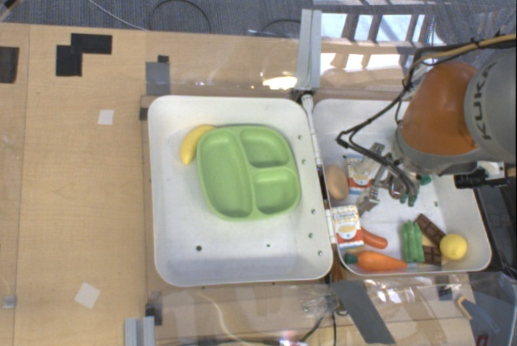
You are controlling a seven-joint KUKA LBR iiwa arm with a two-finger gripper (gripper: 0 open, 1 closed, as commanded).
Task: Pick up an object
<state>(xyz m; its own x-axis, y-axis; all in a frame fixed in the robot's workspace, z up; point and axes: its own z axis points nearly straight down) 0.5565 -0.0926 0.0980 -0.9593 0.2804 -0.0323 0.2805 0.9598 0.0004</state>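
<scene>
My gripper (373, 195) hangs low inside the right bin (477, 211), below the grey arm with its orange band (436, 110). It is over the bin's left-middle part, just right of a brown potato-like item (337, 183) and beside a white packet (360, 171). A small white and orange carton (347, 224) lies just below it. Nothing is visibly lifted by the gripper.
The right bin's front holds two carrots (380, 261), a green item (413, 242), a brown chocolate bar (431, 234) and a yellow lemon (454, 246). In the left bin (174, 255) lie a green divided plate (246, 172) and a banana (192, 143). Black cables loop off the arm.
</scene>
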